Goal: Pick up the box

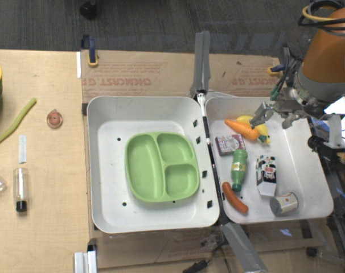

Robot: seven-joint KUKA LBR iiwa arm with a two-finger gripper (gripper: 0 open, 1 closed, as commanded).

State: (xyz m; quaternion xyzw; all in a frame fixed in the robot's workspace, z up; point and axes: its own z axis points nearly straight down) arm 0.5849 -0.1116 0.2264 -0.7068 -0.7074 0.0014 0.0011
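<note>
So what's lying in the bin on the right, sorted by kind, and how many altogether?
Toy food: 3 (carrot, banana, sausage)
Bottles: 1 (green bottle)
Cartons and boxes: 2 (purple box, cow-print carton)
Cans: 1 (metal can)
Total: 7

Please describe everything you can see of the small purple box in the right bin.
The small purple box looks like a flat cardboard carton with a pale printed label on its upper face. It lies flat on the floor of the right white bin, near the left wall. The green plastic bottle lies beside its lower right corner, the orange carrot just above it. Nothing grips it.
</note>
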